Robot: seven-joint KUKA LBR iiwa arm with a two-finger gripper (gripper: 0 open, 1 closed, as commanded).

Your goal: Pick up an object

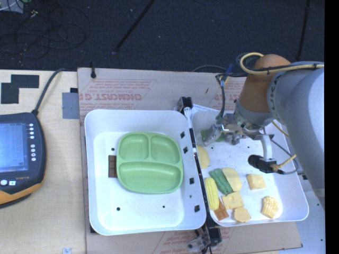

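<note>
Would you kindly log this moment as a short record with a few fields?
arm: reaches in from the right, over the right bin
pincer: low at the right bin's far left part, nothing seen held
right bin: yellow food pieces, a green piece, a corn cob
left bin: green divided plate
bench left: tablet-like pendant

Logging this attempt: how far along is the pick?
Done: the gripper is over the right bin, near its far left corner. In hand: nothing visibly held. Left: grasping and lifting; the green pod and corn cob lie in the bin.
</note>
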